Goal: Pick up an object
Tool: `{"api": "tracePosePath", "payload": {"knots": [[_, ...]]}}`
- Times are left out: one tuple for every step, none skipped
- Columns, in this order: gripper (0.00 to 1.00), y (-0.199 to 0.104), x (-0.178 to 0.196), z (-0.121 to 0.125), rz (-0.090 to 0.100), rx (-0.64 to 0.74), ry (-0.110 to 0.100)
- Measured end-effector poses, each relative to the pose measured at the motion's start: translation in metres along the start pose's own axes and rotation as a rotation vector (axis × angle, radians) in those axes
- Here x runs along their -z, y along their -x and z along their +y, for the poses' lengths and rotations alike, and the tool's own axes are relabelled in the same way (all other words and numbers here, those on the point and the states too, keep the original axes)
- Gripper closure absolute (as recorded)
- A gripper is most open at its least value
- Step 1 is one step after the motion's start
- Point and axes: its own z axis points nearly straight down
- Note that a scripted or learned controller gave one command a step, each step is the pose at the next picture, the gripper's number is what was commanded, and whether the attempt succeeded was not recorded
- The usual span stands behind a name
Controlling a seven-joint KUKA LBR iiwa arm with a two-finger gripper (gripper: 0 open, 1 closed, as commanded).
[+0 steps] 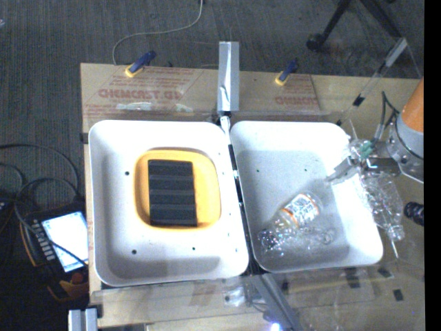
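Below and to the left of the gripper (358, 158), whose grip state I cannot tell, a clear plastic bottle (298, 216) lies in the right bin (275, 140); best descend squarely over its labelled middle, avoiding the slippery ends.

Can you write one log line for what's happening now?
gripper: over right bin edge | bottle: lying in bin, not held

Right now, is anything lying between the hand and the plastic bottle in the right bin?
Nothing visible does. The hand sits over the right bin's upper right part, and the clear plastic bottle lies lower left of it on the bin floor, with bare white floor between them.
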Motion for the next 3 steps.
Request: {"api": "tracePosePath", "payload": {"knots": [[0.00, 0.011, -0.148, 0.036, 0.000, 0.017, -0.001], [0.00, -0.009, -0.163, -0.009, -0.025, 0.180, 0.031], [1.00, -0.009, -0.154, -0.008, -0.025, 0.180, 0.032]]}}
